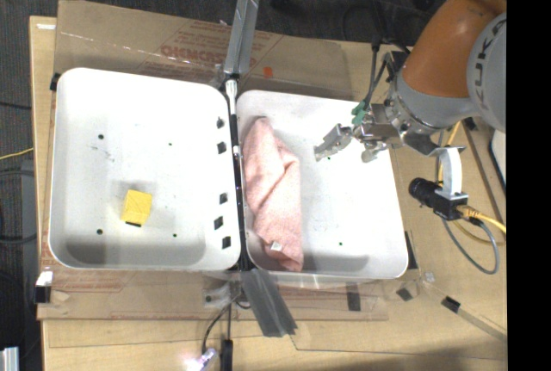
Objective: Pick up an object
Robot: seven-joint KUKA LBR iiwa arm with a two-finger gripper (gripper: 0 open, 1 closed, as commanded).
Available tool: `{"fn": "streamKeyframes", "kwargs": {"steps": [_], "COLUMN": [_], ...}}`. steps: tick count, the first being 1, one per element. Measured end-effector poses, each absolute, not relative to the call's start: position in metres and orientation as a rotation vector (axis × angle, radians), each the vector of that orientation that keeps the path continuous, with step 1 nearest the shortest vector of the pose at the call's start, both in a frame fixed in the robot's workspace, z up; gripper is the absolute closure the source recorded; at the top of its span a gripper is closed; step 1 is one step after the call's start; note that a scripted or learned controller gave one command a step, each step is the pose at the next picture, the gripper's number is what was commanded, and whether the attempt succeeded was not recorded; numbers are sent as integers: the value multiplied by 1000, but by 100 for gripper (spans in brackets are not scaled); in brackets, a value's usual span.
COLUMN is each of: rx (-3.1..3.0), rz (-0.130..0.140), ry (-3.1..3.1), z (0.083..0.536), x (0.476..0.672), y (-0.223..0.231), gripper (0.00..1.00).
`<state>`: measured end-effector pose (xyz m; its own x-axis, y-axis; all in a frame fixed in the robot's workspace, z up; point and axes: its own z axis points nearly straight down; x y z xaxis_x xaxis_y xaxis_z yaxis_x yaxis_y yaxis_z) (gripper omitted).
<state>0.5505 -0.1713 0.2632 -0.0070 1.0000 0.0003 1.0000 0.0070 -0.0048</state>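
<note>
Clearly the hand hangs open, holding nothing, beside the pink towel.

A pink cloth, folded into a long rumpled bundle, lies lengthwise in the right bin against its left wall, well apart from a small yellow block that sits flat on the floor of the left bin toward its near side.
</note>
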Motion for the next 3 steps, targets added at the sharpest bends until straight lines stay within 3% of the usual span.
{"fn": "streamKeyframes", "kwargs": {"steps": [1,2,3], "rx": [-2164,-1991,-1811], "rz": [7,0,0], "ry": [-2271,-2429,-2568], "z": [192,92,93], "x": [575,599,632], "y": [-177,-177,-170], "gripper": [0,0,0]}}
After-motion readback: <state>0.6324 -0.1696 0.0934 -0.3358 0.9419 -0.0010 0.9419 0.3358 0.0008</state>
